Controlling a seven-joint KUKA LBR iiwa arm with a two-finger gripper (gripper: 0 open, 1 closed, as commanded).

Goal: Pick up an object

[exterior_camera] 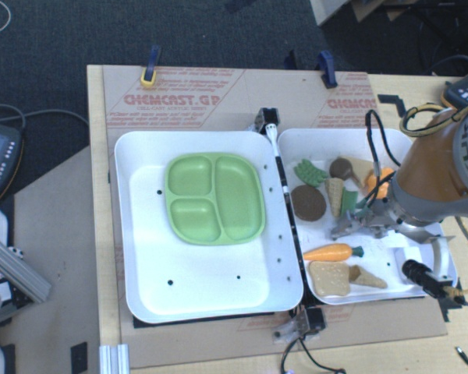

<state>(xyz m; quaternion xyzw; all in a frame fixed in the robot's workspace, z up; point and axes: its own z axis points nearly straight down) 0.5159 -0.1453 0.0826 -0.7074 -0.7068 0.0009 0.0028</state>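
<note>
The gripper (349, 223) was lowered in the right bin (296, 142) among crowded toy food; its grip could not be told. A carrot (327, 252) lay near the front edge. A green tray (215, 197) sat in the left bin (136, 232).

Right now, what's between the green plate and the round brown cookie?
In the camera view, the two bins' touching white walls lie between the green plate and the brown cookie, plus bare bin floor.

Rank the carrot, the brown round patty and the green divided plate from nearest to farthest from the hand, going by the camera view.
Measured from the hand in the right bin:
1. carrot, just below the hand toward the bin's front.
2. brown round patty, left of the hand, near the divider.
3. green divided plate, in the left bin, clearly farthest.
</note>
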